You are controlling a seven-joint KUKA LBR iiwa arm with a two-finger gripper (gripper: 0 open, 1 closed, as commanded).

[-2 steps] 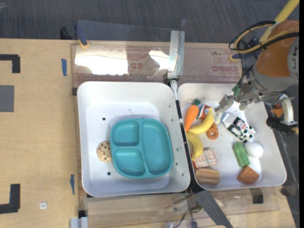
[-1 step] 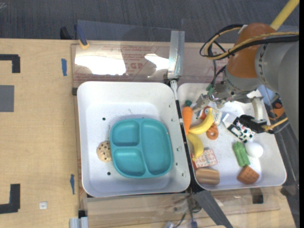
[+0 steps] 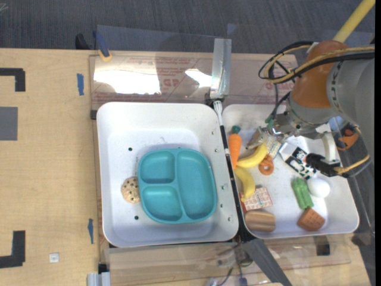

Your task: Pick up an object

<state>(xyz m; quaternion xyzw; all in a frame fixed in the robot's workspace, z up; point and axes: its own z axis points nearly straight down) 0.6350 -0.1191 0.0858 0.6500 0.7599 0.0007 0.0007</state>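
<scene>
My gripper (image 3: 269, 134) hangs low over the back of the right bin (image 3: 348, 210), just above and right of a yellow banana (image 3: 253, 158). An orange carrot (image 3: 235, 148) lies against the bin's left wall, and a small orange ring (image 3: 266, 167) sits below the banana. Under the arm's wrist lies a black-and-white object (image 3: 303, 162). Further forward are a green cucumber (image 3: 302, 193), a white egg (image 3: 320, 188), a yellow piece (image 3: 247, 183), a red-printed packet (image 3: 258, 199), a tan bread roll (image 3: 260, 220) and an orange-brown chunk (image 3: 311, 219).
The left bin (image 3: 113, 130) bears a teal three-part plate (image 3: 177, 185) with a cookie (image 3: 130, 189) beside its left edge. A metal divider (image 3: 221, 70) stands behind the bins. Black cables (image 3: 283, 61) loop above the wrist at the back right.
</scene>
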